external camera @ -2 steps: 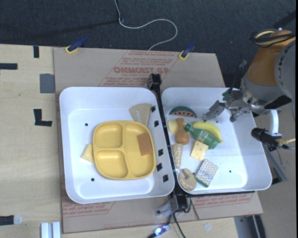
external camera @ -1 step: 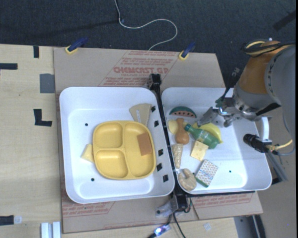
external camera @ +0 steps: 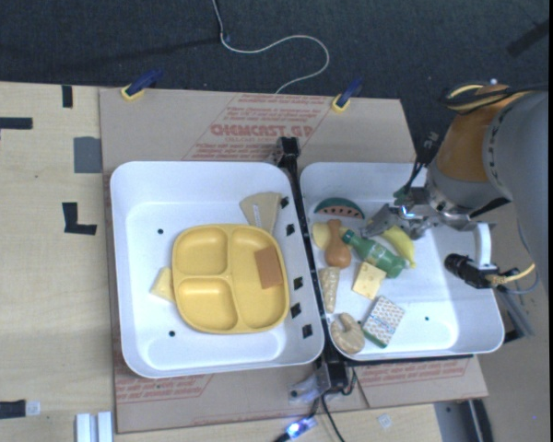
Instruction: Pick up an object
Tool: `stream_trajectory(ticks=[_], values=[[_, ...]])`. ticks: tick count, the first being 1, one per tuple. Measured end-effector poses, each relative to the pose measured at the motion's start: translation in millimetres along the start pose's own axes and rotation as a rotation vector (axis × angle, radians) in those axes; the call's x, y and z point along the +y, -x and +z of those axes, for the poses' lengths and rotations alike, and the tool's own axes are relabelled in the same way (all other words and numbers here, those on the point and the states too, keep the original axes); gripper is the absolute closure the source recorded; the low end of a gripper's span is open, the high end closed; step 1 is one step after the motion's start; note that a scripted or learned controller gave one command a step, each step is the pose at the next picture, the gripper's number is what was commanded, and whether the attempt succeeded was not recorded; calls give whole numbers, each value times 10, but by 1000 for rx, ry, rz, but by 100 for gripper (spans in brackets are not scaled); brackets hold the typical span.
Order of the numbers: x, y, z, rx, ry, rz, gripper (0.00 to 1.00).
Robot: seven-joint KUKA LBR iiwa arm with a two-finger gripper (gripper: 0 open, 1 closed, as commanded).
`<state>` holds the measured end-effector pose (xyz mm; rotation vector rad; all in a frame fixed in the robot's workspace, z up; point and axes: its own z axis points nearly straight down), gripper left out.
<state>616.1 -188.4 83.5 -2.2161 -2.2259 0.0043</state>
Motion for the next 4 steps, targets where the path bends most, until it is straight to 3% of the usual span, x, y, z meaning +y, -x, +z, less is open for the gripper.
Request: stream_trajectory(ticks=[1, 3, 4], values=[[9, -5, -118, -1, 3, -2, 100], [47, 141, -1141, 0, 7, 3, 100], [53, 133, -1424, 1, 4, 3, 100]])
